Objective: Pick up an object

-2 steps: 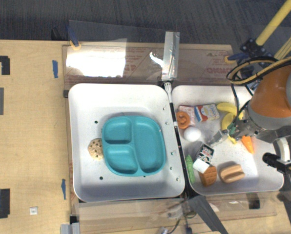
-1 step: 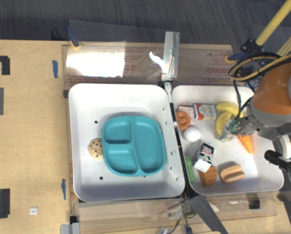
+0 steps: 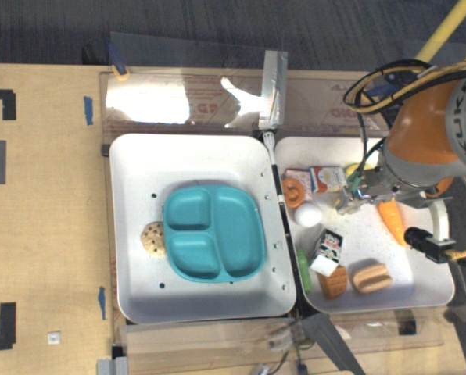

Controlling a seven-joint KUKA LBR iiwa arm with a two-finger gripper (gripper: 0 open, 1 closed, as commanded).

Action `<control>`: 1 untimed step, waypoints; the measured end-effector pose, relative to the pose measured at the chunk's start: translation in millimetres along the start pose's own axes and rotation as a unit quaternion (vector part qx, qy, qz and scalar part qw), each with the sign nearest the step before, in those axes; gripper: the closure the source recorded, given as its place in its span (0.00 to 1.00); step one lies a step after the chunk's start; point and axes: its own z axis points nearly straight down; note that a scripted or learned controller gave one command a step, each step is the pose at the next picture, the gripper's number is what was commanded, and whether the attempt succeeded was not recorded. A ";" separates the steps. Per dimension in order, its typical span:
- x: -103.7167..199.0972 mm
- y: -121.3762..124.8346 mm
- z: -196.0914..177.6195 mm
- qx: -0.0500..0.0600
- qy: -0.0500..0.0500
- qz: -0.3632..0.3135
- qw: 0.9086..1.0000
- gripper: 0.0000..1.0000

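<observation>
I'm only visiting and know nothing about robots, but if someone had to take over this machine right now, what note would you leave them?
Gripper: low over the right bin, near its upper middle, beside the white egg. I cannot tell whether it is open or shut, and nothing shows between its fingers.
Right bin: egg, carrot, hot dog bun, small black and white carton, green piece by the left wall, red and white packets at the top.
Left bin: teal divided plate with a cookie beside it.
Done: nothing lifted.
Left: grasp one object and raise it.
</observation>
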 end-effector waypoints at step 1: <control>-1.9 -1.7 1.9 0.002 0.000 0.002 1.000 0.00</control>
